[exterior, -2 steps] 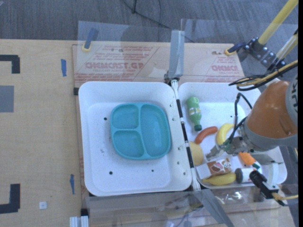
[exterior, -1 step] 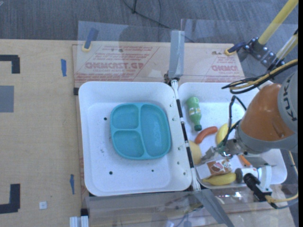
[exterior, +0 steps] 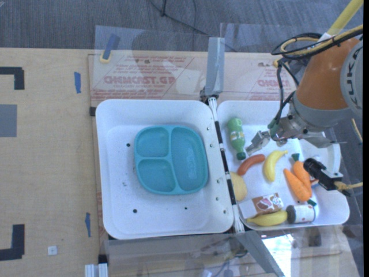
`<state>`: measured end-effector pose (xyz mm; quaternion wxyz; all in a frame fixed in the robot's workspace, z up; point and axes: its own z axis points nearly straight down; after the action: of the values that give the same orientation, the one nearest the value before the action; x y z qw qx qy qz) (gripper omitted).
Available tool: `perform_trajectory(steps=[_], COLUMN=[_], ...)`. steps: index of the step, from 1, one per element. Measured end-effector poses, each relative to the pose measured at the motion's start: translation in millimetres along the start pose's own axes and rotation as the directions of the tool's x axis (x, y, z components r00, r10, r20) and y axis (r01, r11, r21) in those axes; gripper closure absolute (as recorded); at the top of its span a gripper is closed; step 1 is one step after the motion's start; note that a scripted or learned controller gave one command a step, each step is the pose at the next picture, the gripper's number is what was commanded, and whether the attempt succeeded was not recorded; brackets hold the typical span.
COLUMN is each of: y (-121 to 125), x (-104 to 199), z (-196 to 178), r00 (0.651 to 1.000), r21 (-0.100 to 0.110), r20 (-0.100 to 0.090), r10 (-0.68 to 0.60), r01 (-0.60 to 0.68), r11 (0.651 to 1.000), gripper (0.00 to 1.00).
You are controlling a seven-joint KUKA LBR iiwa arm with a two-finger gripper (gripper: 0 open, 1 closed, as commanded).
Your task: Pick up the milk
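The milk (exterior: 304, 213), a small white bottle with a dark cap, lies on its side near the front right corner of the right bin (exterior: 340, 212). My gripper (exterior: 256, 142) hangs over the back middle of that bin, between the green bottle (exterior: 236, 136) and a banana (exterior: 273, 164). It is well behind and to the left of the milk, and nothing shows in it. The grey arm with its orange band (exterior: 323, 79) reaches in from the right.
Around the milk lie two carrots (exterior: 298, 182), a second banana (exterior: 267, 218) and a small brown-and-white carton (exterior: 268, 202). A red sausage (exterior: 251, 164) and a pale yellow fruit (exterior: 237, 187) sit further left. The left bin (exterior: 115, 154) holds a teal divided plate (exterior: 171, 158).
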<state>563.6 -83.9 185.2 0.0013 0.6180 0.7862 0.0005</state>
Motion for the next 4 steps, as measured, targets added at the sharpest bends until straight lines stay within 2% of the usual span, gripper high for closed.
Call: perform_trajectory(steps=[1, 2, 3, 4], y=[-52, 15, -62, 29], x=[-14, -52, -43, -57], z=[96, 28, 94, -2], r00=[0.957, 0.956, 0.959, 0.989], r21=[-0.007, -0.002, 0.0, -0.001], r20=[0.003, 0.001, -0.001, 0.001], r10=[-0.289, -0.292, -0.285, -0.145], r01=[0.289, 0.292, 0.285, 0.145], r11=[0.957, 0.956, 0.959, 0.989], gripper=[0.0, 0.0, 0.0, 0.0])
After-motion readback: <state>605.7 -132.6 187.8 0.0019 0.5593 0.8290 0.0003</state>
